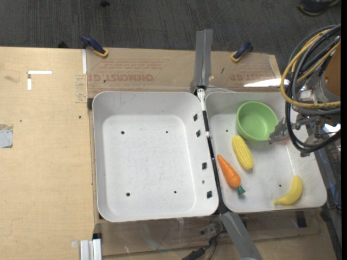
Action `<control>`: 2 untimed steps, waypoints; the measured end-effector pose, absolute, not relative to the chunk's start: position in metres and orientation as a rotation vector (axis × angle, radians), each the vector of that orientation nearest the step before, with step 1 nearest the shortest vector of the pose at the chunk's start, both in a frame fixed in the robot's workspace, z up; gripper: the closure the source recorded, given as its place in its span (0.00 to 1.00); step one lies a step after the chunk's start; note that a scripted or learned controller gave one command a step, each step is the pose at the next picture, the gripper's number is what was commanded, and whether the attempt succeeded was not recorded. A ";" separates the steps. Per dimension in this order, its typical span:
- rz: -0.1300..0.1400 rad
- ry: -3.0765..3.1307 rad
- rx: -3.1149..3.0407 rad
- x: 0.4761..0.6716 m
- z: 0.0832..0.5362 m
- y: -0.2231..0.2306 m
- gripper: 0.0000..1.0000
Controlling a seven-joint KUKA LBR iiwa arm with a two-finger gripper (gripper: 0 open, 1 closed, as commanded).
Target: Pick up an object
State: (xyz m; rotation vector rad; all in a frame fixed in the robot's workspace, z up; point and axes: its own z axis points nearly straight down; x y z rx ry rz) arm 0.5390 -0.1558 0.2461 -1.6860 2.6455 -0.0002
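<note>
Right bin [314, 196] holds four objects: green bowl [256, 121] at back, corn cob [242, 151] just in front of it, carrot [229, 171] near divider, banana [290, 192] at front right. Gripper [280, 131] beside bowl's right rim; grip state cannot be told. Cardboard [130, 72] behind left bin [103, 161] reads "CHEMCRZT", upside down.

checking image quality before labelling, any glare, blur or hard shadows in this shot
Camera view: soft, even light, no hard shadows; bright glare patch on the cardboard behind the right bin; green bowl, corn, carrot and banana sharp; gripper area slightly blurred.
</note>
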 end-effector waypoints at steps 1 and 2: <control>-0.021 2.558 -1.794 0.584 0.111 -0.147 0.00; -0.012 2.731 -1.526 0.663 0.104 -0.120 0.00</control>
